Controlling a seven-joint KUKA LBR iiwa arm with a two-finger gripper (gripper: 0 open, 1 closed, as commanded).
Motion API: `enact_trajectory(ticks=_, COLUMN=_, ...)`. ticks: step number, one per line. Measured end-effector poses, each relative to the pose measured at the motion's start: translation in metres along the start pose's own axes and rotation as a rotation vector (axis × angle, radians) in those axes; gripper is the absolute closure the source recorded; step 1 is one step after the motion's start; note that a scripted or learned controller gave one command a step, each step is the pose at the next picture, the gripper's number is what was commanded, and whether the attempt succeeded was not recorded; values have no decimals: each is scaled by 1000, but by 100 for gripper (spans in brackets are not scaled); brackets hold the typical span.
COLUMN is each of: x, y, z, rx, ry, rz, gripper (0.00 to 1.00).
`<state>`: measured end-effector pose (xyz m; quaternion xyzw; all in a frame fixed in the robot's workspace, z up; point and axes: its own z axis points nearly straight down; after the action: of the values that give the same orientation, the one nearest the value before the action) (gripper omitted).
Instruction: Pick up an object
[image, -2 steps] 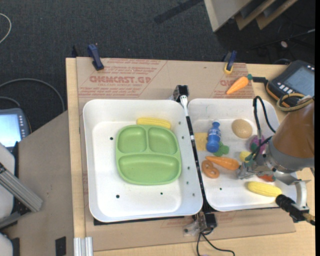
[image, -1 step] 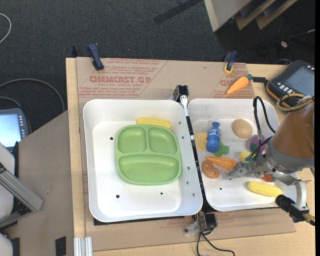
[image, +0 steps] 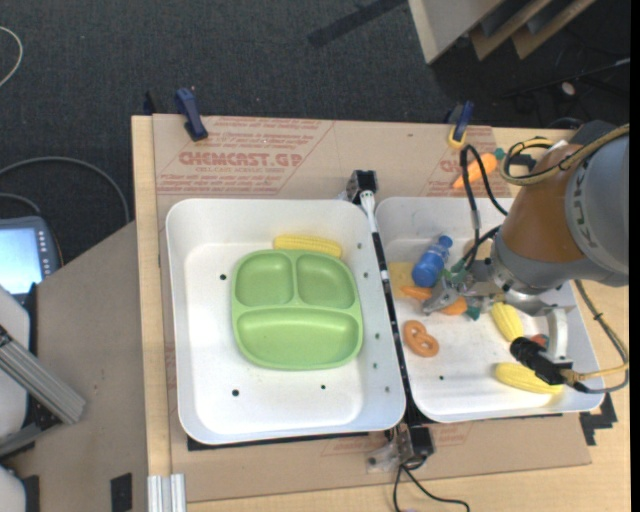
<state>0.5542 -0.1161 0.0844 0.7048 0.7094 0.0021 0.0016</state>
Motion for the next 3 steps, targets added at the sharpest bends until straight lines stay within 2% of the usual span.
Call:
enact_trajectory(ticks=1, x=-3, y=-3, z=-10, rx=3, ry=-2, rz=6, gripper=100)
enact_trajectory(ticks=2, x=-3, y=-3, z=-10, rx=3, ry=-2, rz=7, gripper=0)
enact_trajectory(ticks=3, x=7, y=22, z=0, rx=2, ry=-2, rz=4, gripper=0)
